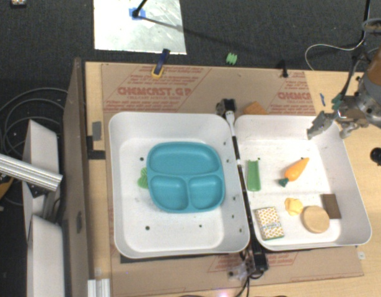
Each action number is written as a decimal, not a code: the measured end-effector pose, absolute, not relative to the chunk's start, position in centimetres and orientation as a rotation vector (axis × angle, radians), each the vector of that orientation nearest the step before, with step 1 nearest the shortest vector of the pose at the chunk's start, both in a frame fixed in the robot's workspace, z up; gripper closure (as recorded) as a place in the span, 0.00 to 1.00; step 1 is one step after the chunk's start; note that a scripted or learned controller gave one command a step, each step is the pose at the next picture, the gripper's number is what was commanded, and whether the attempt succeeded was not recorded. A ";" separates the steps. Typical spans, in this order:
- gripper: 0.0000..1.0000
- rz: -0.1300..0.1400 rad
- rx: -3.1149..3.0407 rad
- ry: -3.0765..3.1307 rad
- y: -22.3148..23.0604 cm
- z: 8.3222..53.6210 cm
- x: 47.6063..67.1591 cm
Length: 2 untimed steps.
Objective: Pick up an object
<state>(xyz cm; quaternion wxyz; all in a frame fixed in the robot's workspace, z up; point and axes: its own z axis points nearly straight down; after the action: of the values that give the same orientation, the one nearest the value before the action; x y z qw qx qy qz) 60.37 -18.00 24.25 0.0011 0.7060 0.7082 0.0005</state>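
Note:
The right bin (339, 237) holds several toy foods. An orange carrot (295, 169) lies near its middle. A green bar (253, 174) lies by the left wall. A small yellow piece (293, 206), a round tan biscuit (315, 219), a brown block (330, 206) and a patterned box (269, 222) sit toward the front. My gripper (331, 127) hangs over the bin's far right corner, up and to the right of the carrot. It is open, with nothing between its fingers.
In the left bin (125, 166) lies a blue divided plate (184, 176), and a small green item (142, 179) peeks out at the plate's left edge. An orange piece (254, 108) sits on the cardboard behind the bins. Cables run at far right.

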 end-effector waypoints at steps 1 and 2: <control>0.00 -0.008 2.222 2.235 -15.6 9.4 59.8; 0.00 -0.001 2.220 2.226 -14.0 8.4 58.2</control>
<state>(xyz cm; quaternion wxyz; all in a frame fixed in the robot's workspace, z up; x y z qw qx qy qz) 58.21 -13.99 8.37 -0.0012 0.7061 0.7082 -0.0002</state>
